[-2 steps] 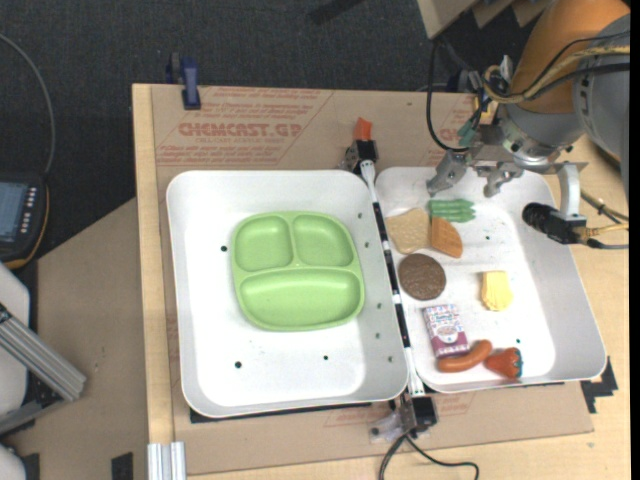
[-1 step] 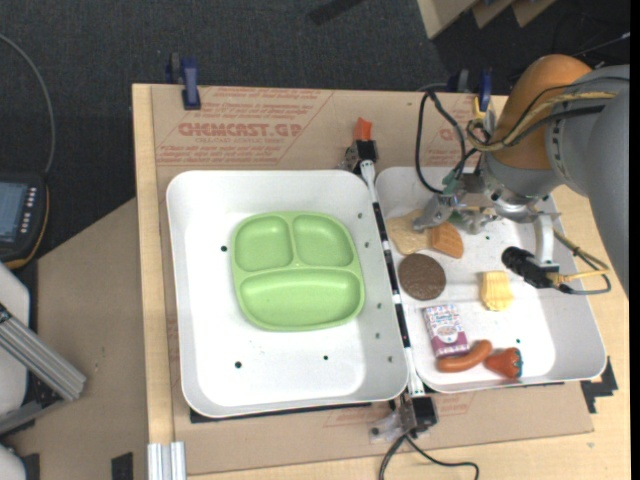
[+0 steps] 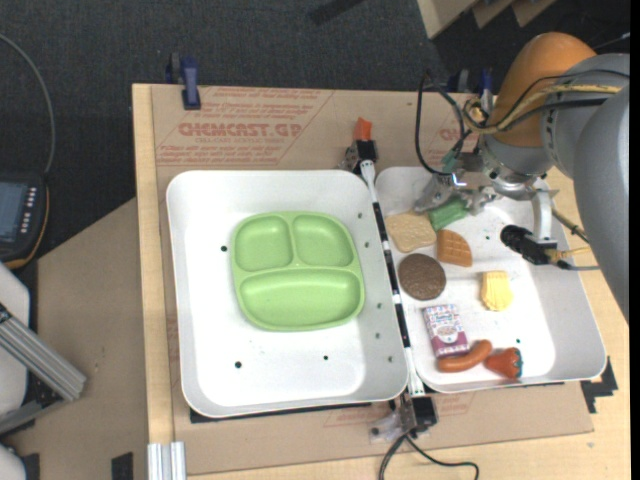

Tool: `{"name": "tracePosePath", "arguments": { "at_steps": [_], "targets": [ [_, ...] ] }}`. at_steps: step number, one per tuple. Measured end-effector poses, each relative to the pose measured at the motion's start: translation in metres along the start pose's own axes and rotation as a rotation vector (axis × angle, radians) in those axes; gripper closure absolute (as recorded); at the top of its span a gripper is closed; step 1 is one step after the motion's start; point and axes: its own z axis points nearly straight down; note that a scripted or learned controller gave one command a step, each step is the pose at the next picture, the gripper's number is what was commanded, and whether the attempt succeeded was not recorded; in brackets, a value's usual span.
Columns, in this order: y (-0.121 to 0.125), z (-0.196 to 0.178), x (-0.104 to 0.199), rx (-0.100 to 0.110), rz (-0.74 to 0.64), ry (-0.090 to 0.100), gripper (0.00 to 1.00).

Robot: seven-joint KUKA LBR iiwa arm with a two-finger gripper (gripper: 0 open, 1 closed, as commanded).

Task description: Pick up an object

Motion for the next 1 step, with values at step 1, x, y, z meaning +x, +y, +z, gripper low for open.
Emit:
{"name": "tracePosePath", "arguments": {
  "at_steps": [1],
  "targets": [
    [0.0009,-0.0121,0.0006,-0.004,0.0,0.0,1.0]
  ]
}}
